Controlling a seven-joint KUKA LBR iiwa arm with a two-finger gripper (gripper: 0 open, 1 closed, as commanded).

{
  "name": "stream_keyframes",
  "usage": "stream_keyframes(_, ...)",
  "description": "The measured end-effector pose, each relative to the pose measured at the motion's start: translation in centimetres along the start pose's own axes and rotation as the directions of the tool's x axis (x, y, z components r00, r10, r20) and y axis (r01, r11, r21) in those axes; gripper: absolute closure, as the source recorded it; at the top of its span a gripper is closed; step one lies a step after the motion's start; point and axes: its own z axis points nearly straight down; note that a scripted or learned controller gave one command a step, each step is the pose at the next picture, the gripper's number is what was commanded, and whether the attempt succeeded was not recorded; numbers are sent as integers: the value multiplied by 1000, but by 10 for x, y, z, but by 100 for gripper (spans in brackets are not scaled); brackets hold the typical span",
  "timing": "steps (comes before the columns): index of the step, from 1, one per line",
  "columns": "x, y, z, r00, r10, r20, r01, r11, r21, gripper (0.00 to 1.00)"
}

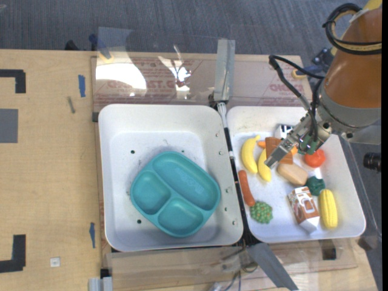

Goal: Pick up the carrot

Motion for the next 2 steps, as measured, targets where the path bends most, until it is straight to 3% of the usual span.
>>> stream_keyframes(1, -1, 2, -10, 1000, -2, 4, 2, 1000, -3, 100)
stream_keyframes(2, 32, 28, 37, 993, 117, -17, -117, 993, 17, 100)
